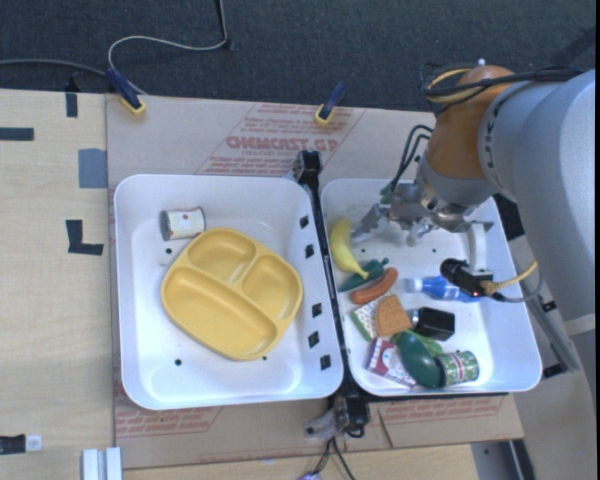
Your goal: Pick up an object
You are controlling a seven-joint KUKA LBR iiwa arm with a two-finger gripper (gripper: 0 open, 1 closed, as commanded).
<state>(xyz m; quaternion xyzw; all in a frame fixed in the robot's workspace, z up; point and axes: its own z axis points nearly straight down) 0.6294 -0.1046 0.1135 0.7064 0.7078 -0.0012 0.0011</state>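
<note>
the grey arm's jaws (412, 218) hang over the upper part of the right white bin (520, 363); whether they are wide or narrow cannot be told. below them lie a yellow plastic banana (344, 249), a toy hot dog (374, 286) and a blue bottle (436, 287). the left white bin (140, 368) bears a yellow divided plate (232, 292) and a small white cup (182, 223).

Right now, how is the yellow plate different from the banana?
The yellow plate is big, flat and divided into sections, while the banana is small, thin and curved. The plate lies in the left bin; the banana lies in the right bin among other toys. Both are yellow.
</note>
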